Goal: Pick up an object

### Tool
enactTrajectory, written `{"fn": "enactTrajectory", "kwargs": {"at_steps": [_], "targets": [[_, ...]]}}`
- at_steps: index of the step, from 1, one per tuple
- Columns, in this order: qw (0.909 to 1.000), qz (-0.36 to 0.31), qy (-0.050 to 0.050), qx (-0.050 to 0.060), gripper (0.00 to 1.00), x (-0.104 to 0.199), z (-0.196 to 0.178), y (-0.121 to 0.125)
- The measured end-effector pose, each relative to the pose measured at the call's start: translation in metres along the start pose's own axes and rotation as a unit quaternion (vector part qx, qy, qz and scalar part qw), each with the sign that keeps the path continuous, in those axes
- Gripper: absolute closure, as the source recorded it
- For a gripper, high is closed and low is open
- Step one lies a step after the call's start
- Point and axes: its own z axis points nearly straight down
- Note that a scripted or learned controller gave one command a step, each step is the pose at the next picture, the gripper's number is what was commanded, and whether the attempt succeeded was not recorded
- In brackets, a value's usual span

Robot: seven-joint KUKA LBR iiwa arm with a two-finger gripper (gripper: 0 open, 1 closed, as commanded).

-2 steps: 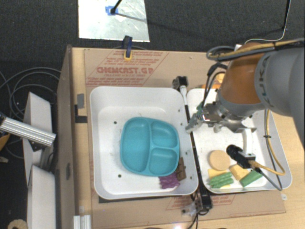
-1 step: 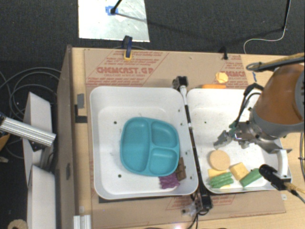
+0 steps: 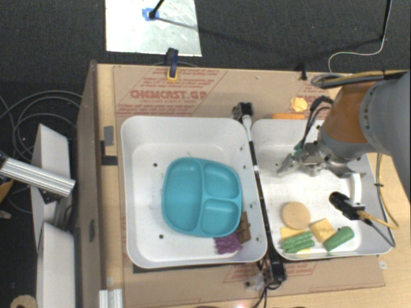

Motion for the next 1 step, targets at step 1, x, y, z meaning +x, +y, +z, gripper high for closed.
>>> {"fn": "enactTrajectory", "kwargs": {"at_steps": [1], "targets": [[1.0000, 0.000, 0.000, 0.000, 0.00, -0.0392, -0.0037, 0.0640]]}}
